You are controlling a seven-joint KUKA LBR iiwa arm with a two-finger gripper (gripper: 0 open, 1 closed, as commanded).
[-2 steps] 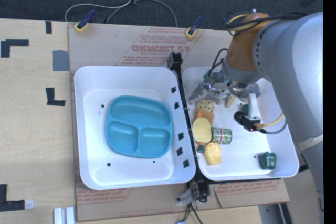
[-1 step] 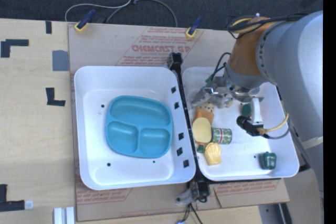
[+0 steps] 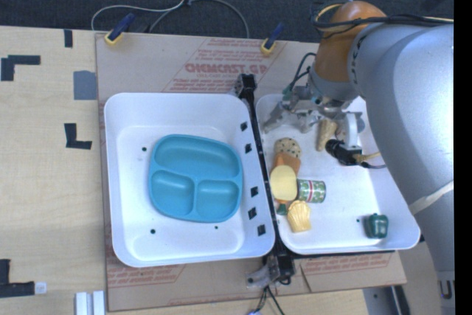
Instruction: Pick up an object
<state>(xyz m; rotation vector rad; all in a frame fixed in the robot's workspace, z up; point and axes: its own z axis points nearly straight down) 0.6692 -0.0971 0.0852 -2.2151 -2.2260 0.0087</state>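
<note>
Camera view: glossy blue sectioned tray (image 3: 195, 178), smooth white bin (image 3: 122, 158).

1. Both bins (image 3: 118, 158) look like smooth, glossy white plastic.
2. The blue tray (image 3: 195, 177) looks like matt plastic.
3. The bench board (image 3: 214, 63) resembles bare cardboard.
4. The arm (image 3: 413, 99) has a smooth grey shell.
</note>
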